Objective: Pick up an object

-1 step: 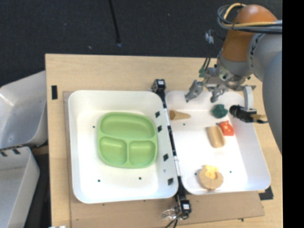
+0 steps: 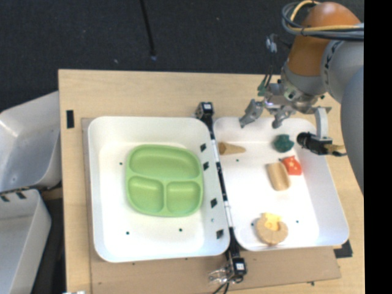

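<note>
My gripper (image 2: 264,117) hangs open over the far edge of the right bin (image 2: 318,225), with nothing between its two grey fingers (image 2: 250,113). Below and to its right lies a dark green lump (image 2: 282,143). A small tan cone (image 2: 231,148) rests near the bin's left wall. A tan cylinder (image 2: 278,176) lies mid-bin beside a red-orange block (image 2: 291,166). Toward the near edge sits a round tan piece with a yellow top (image 2: 271,228).
The left bin (image 2: 104,225) holds a green divided plate (image 2: 164,179). Black clips (image 2: 204,109) run along the seam between the bins. A black fitting with a cable (image 2: 312,143) juts over the right bin's far right corner. The arm's orange band (image 2: 321,17) rises at upper right.
</note>
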You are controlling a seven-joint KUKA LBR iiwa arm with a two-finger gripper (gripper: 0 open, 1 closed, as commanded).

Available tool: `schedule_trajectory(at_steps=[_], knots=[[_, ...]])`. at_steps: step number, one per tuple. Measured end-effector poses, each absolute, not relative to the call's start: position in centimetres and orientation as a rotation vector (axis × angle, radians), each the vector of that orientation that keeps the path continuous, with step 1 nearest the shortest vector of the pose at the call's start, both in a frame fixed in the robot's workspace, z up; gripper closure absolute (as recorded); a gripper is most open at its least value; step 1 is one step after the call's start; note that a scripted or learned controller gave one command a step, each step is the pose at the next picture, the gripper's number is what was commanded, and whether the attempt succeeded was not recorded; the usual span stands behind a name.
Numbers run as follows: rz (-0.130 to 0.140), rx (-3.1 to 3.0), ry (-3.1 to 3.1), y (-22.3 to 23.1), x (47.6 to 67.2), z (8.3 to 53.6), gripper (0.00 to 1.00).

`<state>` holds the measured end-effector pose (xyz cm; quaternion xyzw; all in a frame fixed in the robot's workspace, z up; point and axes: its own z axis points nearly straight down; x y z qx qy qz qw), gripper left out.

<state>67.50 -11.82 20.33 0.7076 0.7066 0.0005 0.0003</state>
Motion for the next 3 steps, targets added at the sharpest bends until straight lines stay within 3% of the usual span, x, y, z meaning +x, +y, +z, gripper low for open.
schedule_trajectory(at_steps=[2,3], knots=[[-0.004,2.222,2.220,-11.8,67.1,10.9,0.00],[0.002,2.218,2.216,-11.9,67.3,12.3,1.00]])
